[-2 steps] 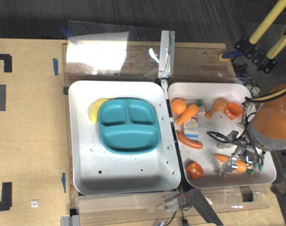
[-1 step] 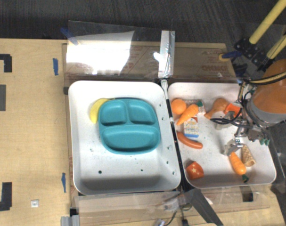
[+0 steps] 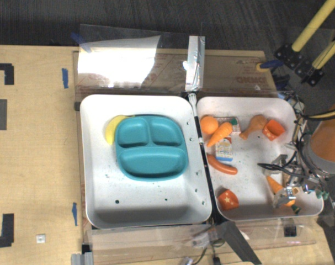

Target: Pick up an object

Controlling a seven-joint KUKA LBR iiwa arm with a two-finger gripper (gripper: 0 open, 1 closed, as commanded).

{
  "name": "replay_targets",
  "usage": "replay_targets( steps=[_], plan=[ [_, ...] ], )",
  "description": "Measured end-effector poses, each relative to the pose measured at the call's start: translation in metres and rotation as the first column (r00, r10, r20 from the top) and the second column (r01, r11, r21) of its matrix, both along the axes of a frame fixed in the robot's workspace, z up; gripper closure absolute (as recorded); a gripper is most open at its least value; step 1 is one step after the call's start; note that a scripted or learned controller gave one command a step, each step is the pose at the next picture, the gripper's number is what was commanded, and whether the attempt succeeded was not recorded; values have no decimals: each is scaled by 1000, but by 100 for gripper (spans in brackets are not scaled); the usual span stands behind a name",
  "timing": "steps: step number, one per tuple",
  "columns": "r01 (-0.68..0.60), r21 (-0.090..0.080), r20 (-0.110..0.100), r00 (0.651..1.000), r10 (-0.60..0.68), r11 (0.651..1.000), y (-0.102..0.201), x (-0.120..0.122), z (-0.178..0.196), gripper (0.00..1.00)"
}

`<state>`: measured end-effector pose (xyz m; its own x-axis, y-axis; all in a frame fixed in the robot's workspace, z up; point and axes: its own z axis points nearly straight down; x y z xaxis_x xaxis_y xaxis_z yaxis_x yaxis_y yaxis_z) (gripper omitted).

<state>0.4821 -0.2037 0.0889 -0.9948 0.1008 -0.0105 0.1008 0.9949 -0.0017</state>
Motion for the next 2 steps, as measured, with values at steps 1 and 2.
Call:
replay_targets(
  steps=[1,2],
  plan=[
    [0,-5,16,1000,0,1000,0,5,13,100],
    [-34,4,7,999,33,999,106,84,114,100]
  ],
)
